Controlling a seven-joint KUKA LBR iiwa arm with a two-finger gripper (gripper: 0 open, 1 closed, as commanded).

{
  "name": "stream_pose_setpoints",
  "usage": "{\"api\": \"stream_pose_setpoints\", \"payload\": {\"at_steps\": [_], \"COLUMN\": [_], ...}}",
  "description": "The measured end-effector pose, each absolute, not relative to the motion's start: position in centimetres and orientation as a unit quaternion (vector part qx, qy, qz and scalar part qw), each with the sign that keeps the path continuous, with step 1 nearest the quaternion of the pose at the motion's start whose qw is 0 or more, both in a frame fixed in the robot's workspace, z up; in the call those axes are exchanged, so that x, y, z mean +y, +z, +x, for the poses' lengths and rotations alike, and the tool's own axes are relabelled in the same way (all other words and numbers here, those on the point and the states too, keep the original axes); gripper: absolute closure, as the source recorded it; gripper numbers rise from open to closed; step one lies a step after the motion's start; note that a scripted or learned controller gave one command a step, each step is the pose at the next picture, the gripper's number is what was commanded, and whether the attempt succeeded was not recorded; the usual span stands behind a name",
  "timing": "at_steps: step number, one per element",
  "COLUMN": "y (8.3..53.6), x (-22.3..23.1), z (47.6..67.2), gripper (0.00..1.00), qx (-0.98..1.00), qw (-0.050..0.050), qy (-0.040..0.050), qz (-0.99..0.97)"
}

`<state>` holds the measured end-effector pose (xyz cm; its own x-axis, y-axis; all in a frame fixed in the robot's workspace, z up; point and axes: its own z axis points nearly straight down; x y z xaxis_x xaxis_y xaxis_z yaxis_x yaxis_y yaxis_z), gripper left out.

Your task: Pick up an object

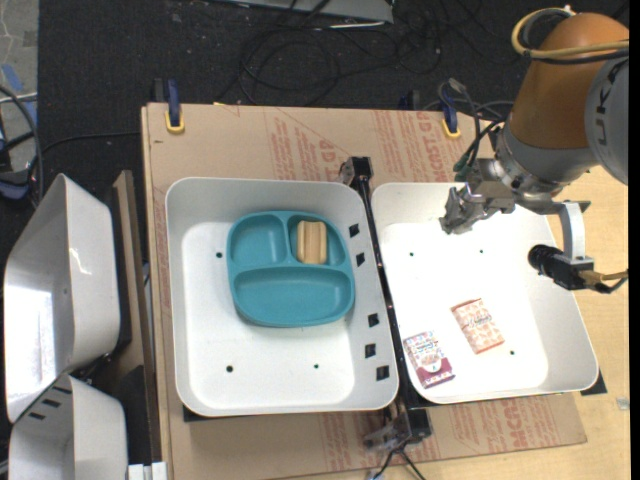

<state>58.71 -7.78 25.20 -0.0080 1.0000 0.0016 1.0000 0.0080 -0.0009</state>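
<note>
The gripper [458, 215] hangs over the far part of the right bin [560, 303]; whether it is wide or narrow cannot be told. Nothing is lifted yet. Two small packets, one orange [477, 325], one purple [428, 357], lie near the bin's front edge.

A tray [290, 288] (holding a block [312, 241]) sits in the left bin [200, 368]; two packets [428, 357] [477, 325] lie in the right bin [560, 363].

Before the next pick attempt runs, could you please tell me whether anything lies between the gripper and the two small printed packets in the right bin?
Nothing visible does. The gripper hangs over the far part of the right white bin; bare bin floor separates it from the orange-and-white printed packet and the maroon-and-white printed packet nearer the front.
</note>
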Motion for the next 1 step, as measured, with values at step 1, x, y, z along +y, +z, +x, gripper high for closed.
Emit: {"api": "stream_pose_setpoints", "payload": {"at_steps": [1], "y": [23.74], "x": [-2.11], "z": [58.94], "gripper": [1.00], "qx": [-0.710], "qw": [0.001], "qy": [-0.0003], "qz": [-0.704]}}
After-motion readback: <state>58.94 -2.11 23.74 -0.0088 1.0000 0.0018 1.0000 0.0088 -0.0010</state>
